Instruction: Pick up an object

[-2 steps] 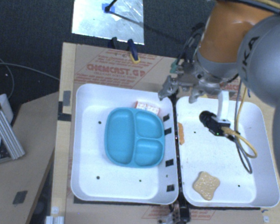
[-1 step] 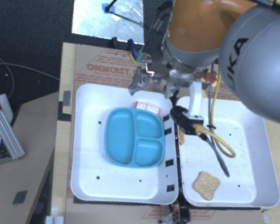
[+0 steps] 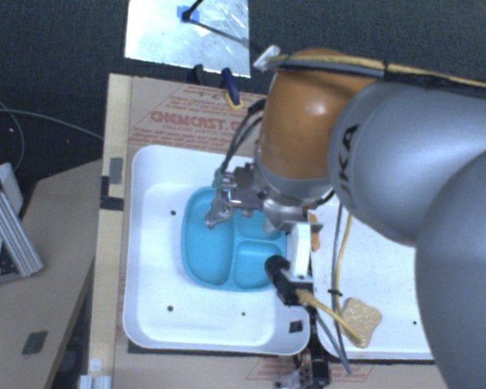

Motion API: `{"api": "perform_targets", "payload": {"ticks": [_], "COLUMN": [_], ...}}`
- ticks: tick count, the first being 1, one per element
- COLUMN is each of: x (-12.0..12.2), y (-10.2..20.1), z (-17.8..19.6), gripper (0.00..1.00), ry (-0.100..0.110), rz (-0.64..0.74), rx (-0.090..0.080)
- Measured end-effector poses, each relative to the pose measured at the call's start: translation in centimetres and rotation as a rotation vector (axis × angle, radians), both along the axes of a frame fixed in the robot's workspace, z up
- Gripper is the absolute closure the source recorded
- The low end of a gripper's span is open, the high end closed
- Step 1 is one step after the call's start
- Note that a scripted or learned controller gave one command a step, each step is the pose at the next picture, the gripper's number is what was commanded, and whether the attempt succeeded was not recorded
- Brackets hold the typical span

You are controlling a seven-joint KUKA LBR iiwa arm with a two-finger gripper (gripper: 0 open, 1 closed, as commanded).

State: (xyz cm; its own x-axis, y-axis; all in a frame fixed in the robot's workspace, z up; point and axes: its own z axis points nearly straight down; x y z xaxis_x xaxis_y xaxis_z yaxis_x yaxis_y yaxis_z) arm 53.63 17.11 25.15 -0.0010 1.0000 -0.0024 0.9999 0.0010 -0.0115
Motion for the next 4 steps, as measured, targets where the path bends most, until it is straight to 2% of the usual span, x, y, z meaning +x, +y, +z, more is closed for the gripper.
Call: {"api": "perform_targets", "payload": {"ticks": [1, 2, 3, 4], "x": [-5.1, -4.9, -4.9, -5.0], "y": [-7.9, -7.4, -9.9, -2.4], "z": [2.4, 3.3, 25.5, 21.6], "gripper": [0.0, 1.0, 1.0, 1.0], "ry": [-0.011, -0.015, -0.034, -0.011], "rz": [-0.007, 0.002, 0.002, 0.01], "rx": [0.001, 0.004, 0.007, 0.004]}}
